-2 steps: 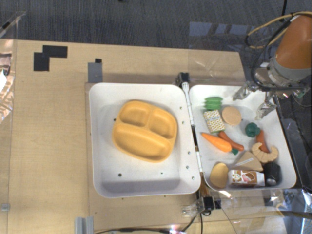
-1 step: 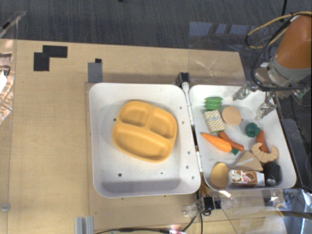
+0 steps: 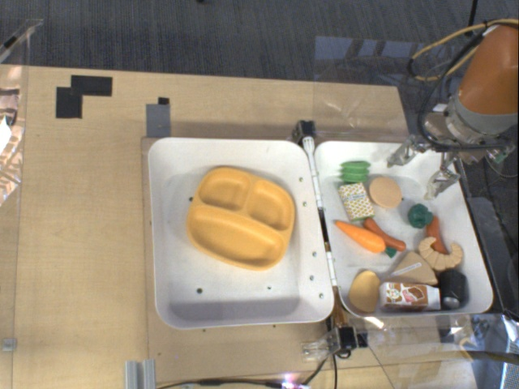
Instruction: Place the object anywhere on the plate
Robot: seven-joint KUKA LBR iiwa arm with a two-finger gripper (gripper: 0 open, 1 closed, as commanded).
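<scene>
Closest to the camera, the right bin [image 3: 485, 286] had a pile of toy food jammed along its front edge: a small brown-and-white carton [image 3: 409, 296] lying on its side, a black thing [image 3: 452, 288] right beside it, a yellow scoop-shaped piece [image 3: 365, 290] to its left, and a croissant [image 3: 444, 255] just behind. Past that sat an orange carrot [image 3: 366, 235], a green round piece [image 3: 418, 215], a patterned little box [image 3: 355, 200], a tan disc [image 3: 384, 192] and a green ribbed item [image 3: 354, 171].

The plate [image 3: 241, 215] was in the left bin [image 3: 174, 286], a yellow one with divided sections and nothing on it, well apart from all the food. So nothing had been delivered yet.

Farthest back, the gripper [image 3: 424, 165] hung over the far right corner of the right bin with its two fingers spread apart and nothing between them. I'd say it was at the picking stage, before any grasp. Which object the program meant to take, I couldn't tell. The tan disc and the green round piece lay nearest to it.

Next move, my guess: drop onto one piece, close on it cleanly without snagging neighbours, lift, then carry it left across the divider [image 3: 318, 209] to the plate.
</scene>
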